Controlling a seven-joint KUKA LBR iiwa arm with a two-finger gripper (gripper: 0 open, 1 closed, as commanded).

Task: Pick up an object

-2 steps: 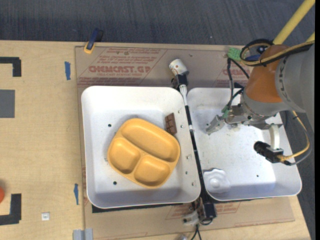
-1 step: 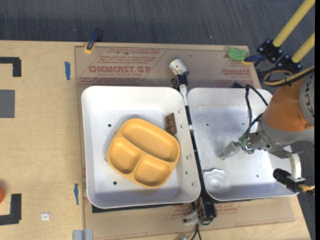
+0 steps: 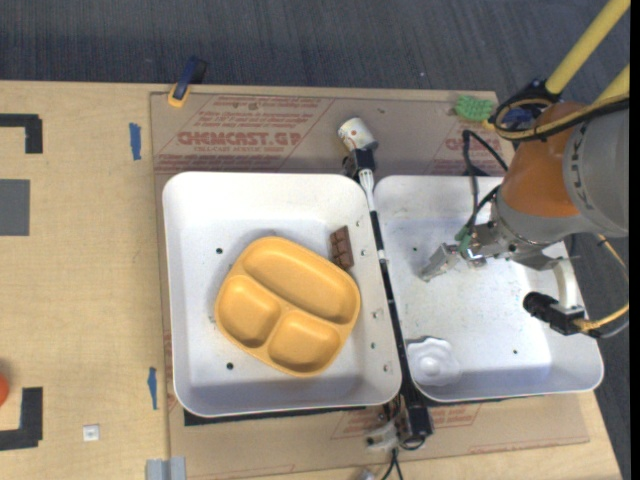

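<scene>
Two shallow white bins sit side by side on the wooden counter (image 3: 90,268), resting on a brown cardboard sheet (image 3: 250,133). The left bin (image 3: 190,268) contains a yellow plastic divided tray (image 3: 288,303), three compartments facing up, lying near the bin's centre at a slant. A small dark brown rectangular block (image 3: 341,247) lies just beside the tray's upper right edge, close to the wall shared with the other bin. The right bin (image 3: 480,373) holds a small white, rounded object (image 3: 431,356) near its lower left corner; its exact form cannot be made out against the white floor. The grey arm with its orange band (image 3: 535,183) reaches in from the right over the right bin. The metal two-finger hand (image 3: 437,262) points leftward and low over the bin's upper left area, well apart from the white object. Whether its fingers are spread or pressed together cannot be told, and nothing is seen between them. A white-headed clamp (image 3: 354,133) stands at the top of the seam between the bins.
</scene>
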